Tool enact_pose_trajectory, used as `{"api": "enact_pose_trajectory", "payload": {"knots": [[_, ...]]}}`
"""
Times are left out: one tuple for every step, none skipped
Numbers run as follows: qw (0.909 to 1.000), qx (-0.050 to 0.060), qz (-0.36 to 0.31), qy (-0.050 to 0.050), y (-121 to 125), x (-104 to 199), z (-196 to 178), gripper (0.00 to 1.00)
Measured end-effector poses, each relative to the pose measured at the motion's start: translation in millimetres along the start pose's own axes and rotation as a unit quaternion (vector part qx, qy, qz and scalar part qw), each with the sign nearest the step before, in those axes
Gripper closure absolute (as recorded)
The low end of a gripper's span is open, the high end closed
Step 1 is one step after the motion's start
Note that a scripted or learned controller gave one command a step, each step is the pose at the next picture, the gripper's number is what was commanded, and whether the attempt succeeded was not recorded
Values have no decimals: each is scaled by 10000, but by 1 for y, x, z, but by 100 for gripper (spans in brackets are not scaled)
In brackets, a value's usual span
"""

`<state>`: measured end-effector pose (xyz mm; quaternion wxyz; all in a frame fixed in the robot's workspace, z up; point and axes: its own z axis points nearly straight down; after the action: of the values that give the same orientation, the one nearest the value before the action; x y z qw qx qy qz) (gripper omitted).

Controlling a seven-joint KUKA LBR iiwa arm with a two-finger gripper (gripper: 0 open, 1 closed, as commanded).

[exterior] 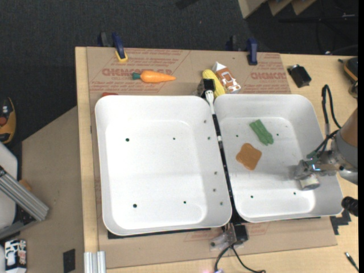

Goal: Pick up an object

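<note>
End effector (307,175) low in shallow white right bin (296,110), grip state can't tell. Flat orange-brown piece (248,156) and green strip (261,132) lie apart, left of it.

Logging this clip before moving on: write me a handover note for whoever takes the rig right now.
Pincer: low over the right bin, near its right wall, with nothing seen held.
Things in the right bin: green piece toward the back, brown piece in the middle, both to the pincer's left and apart from it.
Off the bins, on the board behind: carrot and corn cob.
Done: nothing picked up.
Left: the whole grasp; the brown piece looks nearest.
</note>
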<state>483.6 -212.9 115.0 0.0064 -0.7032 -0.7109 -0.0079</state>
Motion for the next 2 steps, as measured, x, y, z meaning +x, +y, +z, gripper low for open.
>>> {"api": "enact_pose_trajectory", "payload": {"knots": [[10000,37,12,10,-2,-2,30,100],[10000,29,9,4,-2,-2,30,100]]}}
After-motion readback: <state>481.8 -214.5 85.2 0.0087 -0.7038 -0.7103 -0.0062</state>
